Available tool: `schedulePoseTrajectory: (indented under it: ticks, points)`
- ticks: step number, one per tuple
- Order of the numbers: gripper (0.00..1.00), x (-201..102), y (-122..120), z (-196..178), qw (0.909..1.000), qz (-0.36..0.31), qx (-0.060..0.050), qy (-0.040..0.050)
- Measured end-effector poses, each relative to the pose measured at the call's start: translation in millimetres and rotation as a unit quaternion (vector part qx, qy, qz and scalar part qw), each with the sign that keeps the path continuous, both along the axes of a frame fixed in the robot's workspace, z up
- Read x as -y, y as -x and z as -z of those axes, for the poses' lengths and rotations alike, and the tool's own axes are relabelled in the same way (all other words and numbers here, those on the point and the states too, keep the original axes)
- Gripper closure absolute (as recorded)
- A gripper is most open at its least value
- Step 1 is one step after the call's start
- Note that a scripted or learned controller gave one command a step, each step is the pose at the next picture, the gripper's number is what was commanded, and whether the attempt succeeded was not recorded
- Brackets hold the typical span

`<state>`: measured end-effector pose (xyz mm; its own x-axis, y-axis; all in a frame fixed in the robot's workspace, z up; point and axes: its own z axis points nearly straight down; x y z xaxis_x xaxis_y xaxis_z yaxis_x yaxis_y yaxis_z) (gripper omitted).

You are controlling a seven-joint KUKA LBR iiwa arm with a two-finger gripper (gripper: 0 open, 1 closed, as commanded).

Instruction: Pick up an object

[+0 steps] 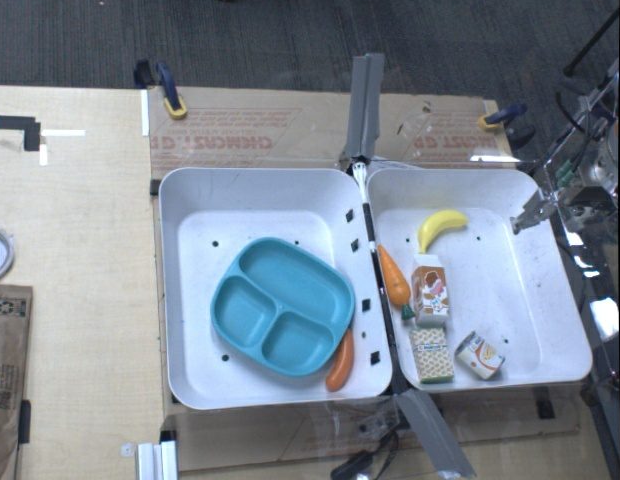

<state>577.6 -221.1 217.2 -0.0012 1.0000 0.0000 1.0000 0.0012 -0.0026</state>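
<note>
the right bin [550,298] has open floor across its right half and far corner. its left side is crowded: banana [441,227] far, then carrot [394,275], carton [430,292], green box [431,355] and small carton [480,356] near. in the left bin [180,268], the blue divided plate [281,306] fills the middle, a sausage [339,360] touching its near right edge.

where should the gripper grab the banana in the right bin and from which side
Grip the banana across its thick middle, coming straight down from above. It lies flat on the right bin floor, curved, with open floor on all sides, so fingers likely fit on either side of its narrow width. The carrot lies below it, apart, so it should not interfere.
</note>
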Motion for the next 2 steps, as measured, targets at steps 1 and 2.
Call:
schedulePoseTrajectory:
  ticks: [1,2]
  points:
    - [0.00,-74,-28,123,1.0000,-0.002,0.001,0.0002]
    - [0.00,-130,-32,26,0.9996,0.030,0.001,0.0007]
